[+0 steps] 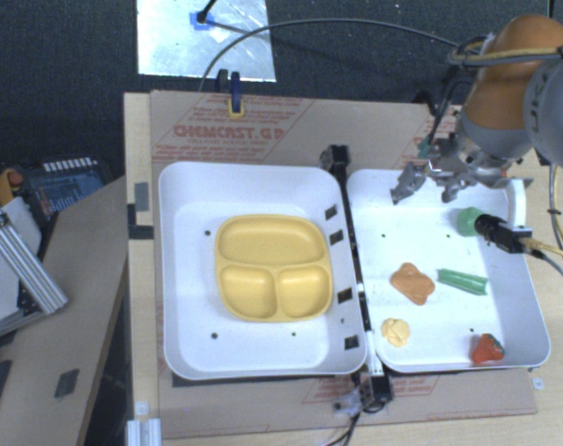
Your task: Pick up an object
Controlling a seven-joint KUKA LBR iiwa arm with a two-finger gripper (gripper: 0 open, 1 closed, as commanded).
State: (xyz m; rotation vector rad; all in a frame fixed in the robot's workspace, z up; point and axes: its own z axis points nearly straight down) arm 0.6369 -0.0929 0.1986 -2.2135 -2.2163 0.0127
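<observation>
Near right corner of right bin (532,342): red piece (487,348). Left of it, pale yellow piece (395,332). Farther in: orange piece (412,282), green stick (463,281) just right of it. Left bin (184,249): yellow divided tray (271,266). Far right: gripper (432,185) spread wide, nothing between fingers, above right bin's far edge.

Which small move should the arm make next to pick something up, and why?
Probably move the hand toward the camera and lower it over the orange piece. The hand hangs above the far end of the right bin, holding nothing, and that piece lies apart from the other items, so it seems easy to reach.
</observation>
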